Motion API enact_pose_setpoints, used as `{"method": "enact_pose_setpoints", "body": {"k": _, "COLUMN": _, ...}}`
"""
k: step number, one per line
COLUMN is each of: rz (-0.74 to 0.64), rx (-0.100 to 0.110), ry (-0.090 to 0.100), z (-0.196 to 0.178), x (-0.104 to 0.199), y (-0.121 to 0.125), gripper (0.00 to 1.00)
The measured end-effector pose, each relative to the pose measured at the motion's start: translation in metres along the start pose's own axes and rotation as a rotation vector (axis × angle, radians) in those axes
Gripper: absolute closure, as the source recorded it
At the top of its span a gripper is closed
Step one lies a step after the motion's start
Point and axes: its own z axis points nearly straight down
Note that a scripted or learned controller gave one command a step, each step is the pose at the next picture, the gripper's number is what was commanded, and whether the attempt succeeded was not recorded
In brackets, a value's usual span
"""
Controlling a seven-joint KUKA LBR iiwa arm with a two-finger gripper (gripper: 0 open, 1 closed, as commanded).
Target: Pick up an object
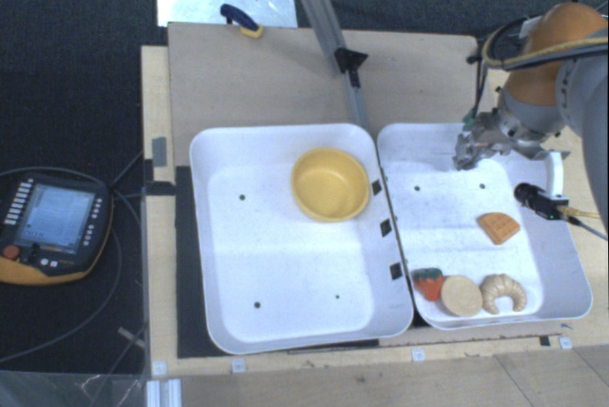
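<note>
A yellow bowl (330, 184) sits in the left bin (238, 300), toward its far right corner. In the right bin (419, 158) lie an orange-brown wedge (499, 226), a croissant (503, 292), a round tan disc (461, 295) and a small red and green item (428, 281), the last three along the near edge. My gripper (467, 157) hangs over the far part of the right bin, above bare floor and away from all the objects. Nothing shows between its fingers.
A teach pendant (48, 224) lies on the dark floor at the left. A metal pole (319, 1) slants over the bench behind the bins. A blue and yellow clamp (241, 19) sits at the bench's far edge.
</note>
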Motion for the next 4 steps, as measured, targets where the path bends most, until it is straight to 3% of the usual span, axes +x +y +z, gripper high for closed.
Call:
{"method": "enact_pose_setpoints", "body": {"k": 3, "rz": 0.001, "rx": -0.002, "ry": 0.000, "z": -0.146, "x": 0.000, "y": -0.008, "gripper": 1.00}}
{"method": "enact_pose_setpoints", "body": {"k": 4, "rz": -0.002, "rx": 0.001, "ry": 0.002, "z": -0.154, "x": 0.049, "y": -0.029, "gripper": 1.00}}
